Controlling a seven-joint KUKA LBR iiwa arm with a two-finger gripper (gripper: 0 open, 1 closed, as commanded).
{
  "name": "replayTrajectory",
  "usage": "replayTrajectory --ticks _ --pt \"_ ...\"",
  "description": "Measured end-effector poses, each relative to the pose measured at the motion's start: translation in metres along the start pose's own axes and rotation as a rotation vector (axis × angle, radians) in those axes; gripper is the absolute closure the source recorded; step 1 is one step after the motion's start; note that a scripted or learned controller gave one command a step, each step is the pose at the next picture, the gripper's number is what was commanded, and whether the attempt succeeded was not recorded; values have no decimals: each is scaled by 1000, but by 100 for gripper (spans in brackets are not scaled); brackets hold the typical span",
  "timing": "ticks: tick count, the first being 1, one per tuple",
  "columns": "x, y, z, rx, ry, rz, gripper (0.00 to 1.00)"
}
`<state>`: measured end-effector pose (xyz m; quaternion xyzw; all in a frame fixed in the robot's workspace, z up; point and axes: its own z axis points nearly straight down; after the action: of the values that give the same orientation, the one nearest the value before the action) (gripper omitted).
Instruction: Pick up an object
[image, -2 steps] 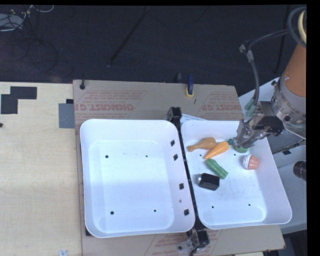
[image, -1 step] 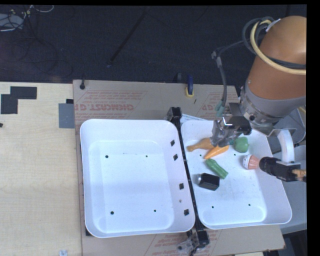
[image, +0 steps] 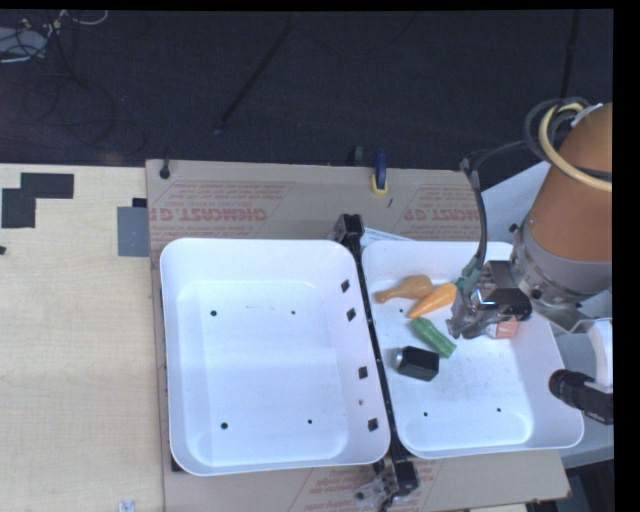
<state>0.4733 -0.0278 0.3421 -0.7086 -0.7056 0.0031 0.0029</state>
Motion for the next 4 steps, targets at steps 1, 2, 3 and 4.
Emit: replayTrajectory --ticks 1,2,3,4 --pt "26 19 -60 -12 0 -7 100" --pt "56 20 -25 -2 0 -7 100" --pt "-9 5 -114 -16 -2 1 100" --pt "37 56 -12 4 0 -8 100"
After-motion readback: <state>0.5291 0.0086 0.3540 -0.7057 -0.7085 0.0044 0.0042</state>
